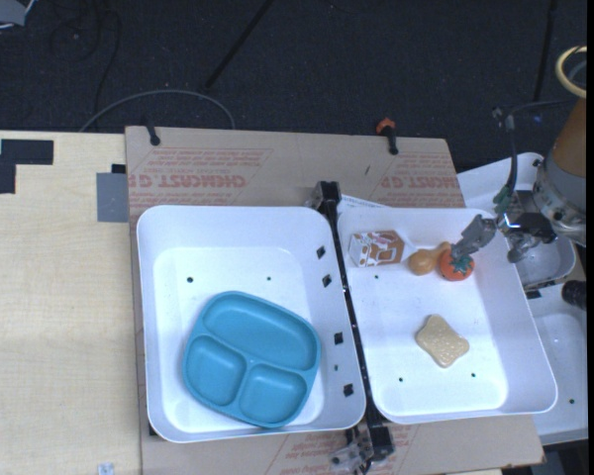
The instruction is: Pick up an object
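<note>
The right bin (495, 384) holds several small objects. A brown and white packet (376, 248) lies near its back left corner. Beside it sit a yellow-orange pear-like piece (423, 260) and a red-orange round piece (457, 270), touching each other. A tan biscuit-shaped block (442, 341) lies alone in the middle. My gripper (493, 252) hangs over the bin's back right edge, open. Its left finger (472, 237) slants down with its tip at the red-orange piece. The other finger (523, 248) stands over the bin's right rim. Nothing sits between them.
In the left bin (158, 265) lies a blue divided plate (249, 357). A black clamp bar (337, 295) runs between the two bins. The arm's wrist (564, 181) and cables (515, 156) hang at the right, above white paper beside the bench.
</note>
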Motion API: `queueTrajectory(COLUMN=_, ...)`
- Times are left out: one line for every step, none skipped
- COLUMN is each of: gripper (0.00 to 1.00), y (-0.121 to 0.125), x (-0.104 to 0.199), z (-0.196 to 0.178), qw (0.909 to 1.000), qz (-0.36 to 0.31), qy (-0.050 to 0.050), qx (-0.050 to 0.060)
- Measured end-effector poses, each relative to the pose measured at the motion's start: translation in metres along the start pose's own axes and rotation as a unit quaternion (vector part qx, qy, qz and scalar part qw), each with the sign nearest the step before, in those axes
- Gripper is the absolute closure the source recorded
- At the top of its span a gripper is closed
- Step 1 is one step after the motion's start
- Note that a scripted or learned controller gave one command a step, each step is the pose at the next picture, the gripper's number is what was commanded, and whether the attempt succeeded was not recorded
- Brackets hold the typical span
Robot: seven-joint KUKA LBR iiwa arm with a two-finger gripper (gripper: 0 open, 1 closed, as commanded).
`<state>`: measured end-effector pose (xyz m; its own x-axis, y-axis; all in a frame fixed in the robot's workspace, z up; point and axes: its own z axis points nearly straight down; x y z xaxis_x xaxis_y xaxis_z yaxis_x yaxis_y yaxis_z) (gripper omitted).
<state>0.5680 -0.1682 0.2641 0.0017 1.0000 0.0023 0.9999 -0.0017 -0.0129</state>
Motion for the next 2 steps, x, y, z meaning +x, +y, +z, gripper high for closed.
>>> queueTrajectory(gripper=0.0, y=0.002, x=0.0, z=-0.006, qw=1.0, qz=-0.001, qy=-0.001, qx=-0.006)
queueTrajectory(gripper=0.0, y=0.001, x=-0.006, z=0.056, qw=1.0, qz=0.0, qy=0.0, qx=-0.002)
